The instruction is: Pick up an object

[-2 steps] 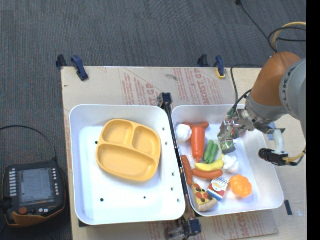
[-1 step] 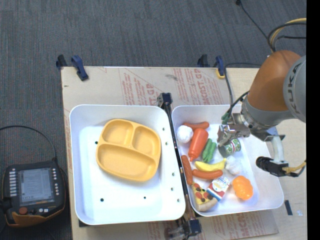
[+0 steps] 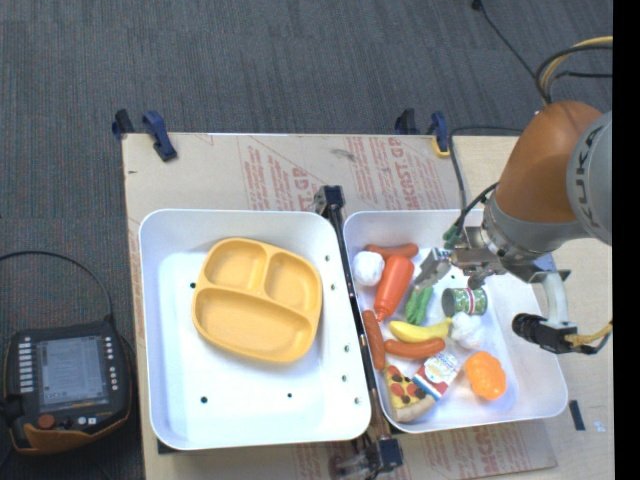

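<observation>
Grey carpet surrounds a plywood bench (image 3: 250,168) bearing two white bins side by side. From the overhead camera, the left bin (image 3: 170,388) holds a yellow divided plate (image 3: 258,299). The right bin (image 3: 540,388) is crowded with toy food: a carrot (image 3: 393,285), a white egg (image 3: 368,266), a banana (image 3: 418,330), a sausage (image 3: 413,349), a pizza slice (image 3: 407,391), an orange (image 3: 485,375) and a small can (image 3: 466,300).

The gripper (image 3: 436,266) hangs low over the middle of the right bin, just beside the carrot and above some green pieces (image 3: 420,303). Whether it is spread or closed cannot be told; nothing is visibly held.

The likeliest target, by my judgement, is the carrot. Its long axis runs slantwise, thick end toward the bin's far edge, tip toward the near left.

Risks: the items lie touching one another, so a descent could nudge neighbours, pinch two things at once, or slip off the carrot's rounded side.
</observation>
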Controlling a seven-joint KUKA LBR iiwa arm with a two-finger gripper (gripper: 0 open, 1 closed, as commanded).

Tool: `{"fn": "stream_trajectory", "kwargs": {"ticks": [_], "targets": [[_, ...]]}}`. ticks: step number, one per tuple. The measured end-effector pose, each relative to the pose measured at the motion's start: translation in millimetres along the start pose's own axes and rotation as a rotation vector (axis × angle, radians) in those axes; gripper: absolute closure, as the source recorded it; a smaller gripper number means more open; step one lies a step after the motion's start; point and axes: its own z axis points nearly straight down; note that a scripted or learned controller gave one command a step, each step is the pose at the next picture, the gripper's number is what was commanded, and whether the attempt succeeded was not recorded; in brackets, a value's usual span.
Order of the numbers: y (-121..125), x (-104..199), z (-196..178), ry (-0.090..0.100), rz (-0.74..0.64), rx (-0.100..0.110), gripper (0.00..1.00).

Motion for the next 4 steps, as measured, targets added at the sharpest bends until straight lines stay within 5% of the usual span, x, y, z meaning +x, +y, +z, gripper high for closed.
{"fn": "stream_trajectory", "kwargs": {"ticks": [1, 2, 3, 4], "targets": [[44.4, -24.6, 97.5, 0.000, 0.000, 0.003, 0.00], [45.0, -24.6, 87.7, 0.000, 0.000, 0.003, 1.00], [12.4, 4.5, -37.6, -0.002, -0.002, -0.002, 1.00], [12.0, 4.5, -37.1, -0.001, -0.001, -0.001, 0.00]]}}
